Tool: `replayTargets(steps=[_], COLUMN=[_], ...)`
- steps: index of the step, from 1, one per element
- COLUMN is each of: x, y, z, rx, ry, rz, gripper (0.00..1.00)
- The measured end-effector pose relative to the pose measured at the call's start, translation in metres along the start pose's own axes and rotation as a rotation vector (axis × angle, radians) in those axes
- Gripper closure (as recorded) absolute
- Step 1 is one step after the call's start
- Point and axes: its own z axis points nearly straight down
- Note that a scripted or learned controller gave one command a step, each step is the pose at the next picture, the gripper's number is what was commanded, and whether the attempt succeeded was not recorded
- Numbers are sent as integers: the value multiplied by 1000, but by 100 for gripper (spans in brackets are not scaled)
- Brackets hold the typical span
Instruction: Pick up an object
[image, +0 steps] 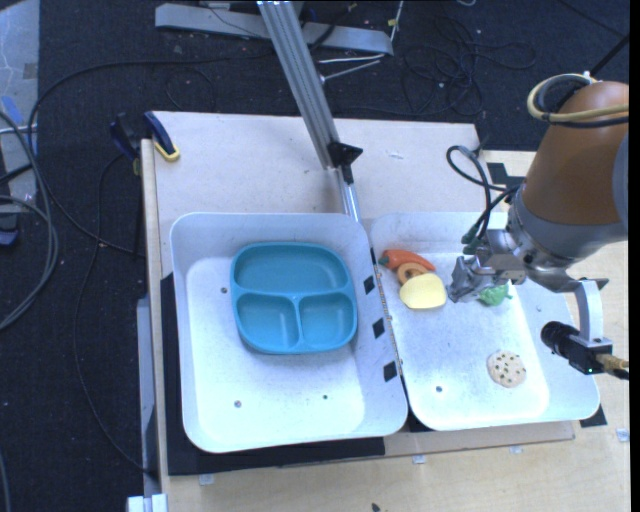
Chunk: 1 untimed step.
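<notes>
In the right bin (470, 400) lie a yellow rounded piece (423, 292), an orange carrot-like piece (408, 262) just behind it, a green item (493, 294) and a chocolate-chip cookie (507, 369). My gripper (470, 283) hangs low over the bin's upper middle, between the yellow piece and the green item. The green item is partly hidden under the gripper's right side. Whether anything sits between the fingers is hidden from this angle.
The left bin (200, 400) holds a blue sectioned plate (294, 297). A slanted metal pole (310, 90) reaches down to the bins' shared back edge. Cables run beside the arm's wrist at the right, and a black fitting (572, 345) juts out over the right bin's edge.
</notes>
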Motion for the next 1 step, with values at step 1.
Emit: replayTargets(steps=[1], x=[55], y=[-1], z=[-2], rx=[0], ry=[0], rz=[0], gripper=[100])
